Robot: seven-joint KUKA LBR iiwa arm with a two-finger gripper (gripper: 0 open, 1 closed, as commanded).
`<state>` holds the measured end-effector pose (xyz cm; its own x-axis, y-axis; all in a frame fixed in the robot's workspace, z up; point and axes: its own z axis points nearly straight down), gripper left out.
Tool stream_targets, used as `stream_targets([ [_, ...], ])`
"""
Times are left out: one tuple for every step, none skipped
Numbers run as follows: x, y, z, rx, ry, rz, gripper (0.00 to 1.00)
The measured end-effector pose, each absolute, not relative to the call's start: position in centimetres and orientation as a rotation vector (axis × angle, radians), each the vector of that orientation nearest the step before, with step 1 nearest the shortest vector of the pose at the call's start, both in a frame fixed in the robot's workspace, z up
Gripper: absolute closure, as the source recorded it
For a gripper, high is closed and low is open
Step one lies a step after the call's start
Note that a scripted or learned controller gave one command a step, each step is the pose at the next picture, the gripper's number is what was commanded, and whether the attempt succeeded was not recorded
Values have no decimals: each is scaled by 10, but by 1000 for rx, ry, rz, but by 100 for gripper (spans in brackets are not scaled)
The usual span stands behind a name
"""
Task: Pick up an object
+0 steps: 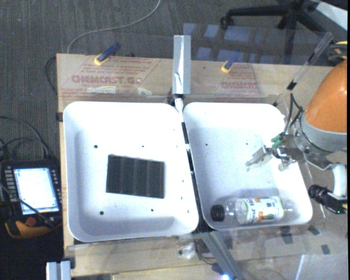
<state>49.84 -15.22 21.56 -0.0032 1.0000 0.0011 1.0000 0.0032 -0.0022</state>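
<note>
From the overhead camera we count two shallow white plastic bins side by side on the wooden bench [70,77]: the left bin [81,127] and the right bin [221,121], meeting along a dark seam near the middle of the picture.

In the left bin we see one thing, a flat black rectangular ribbed mat [135,176], lying near the bin's centre, slightly toward six o'clock.

In the right bin we see one thing as well, a clear plastic bottle with a black cap and a white, orange and green label [254,209]. It lies on its side along the six o'clock wall, its cap pointing to nine o'clock.

The grey arm with its orange band [332,107] enters at three o'clock. Its two-finger gripper [258,158] hangs over the right bin toward three o'clock of the bin's centre, well apart from the bottle, at about twelve o'clock from it. Its pale fingertips [254,160] look slightly spread, with nothing between them.

On the floor at nine o'clock we count one handheld control pendant with a lit screen [30,191].
</note>
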Motion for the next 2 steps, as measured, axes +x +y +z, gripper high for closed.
stream_targets([
  [489,-188,92,-2103,-2352,-11,0],
  [573,-196,91,-2144,-2318,-11,0],
])
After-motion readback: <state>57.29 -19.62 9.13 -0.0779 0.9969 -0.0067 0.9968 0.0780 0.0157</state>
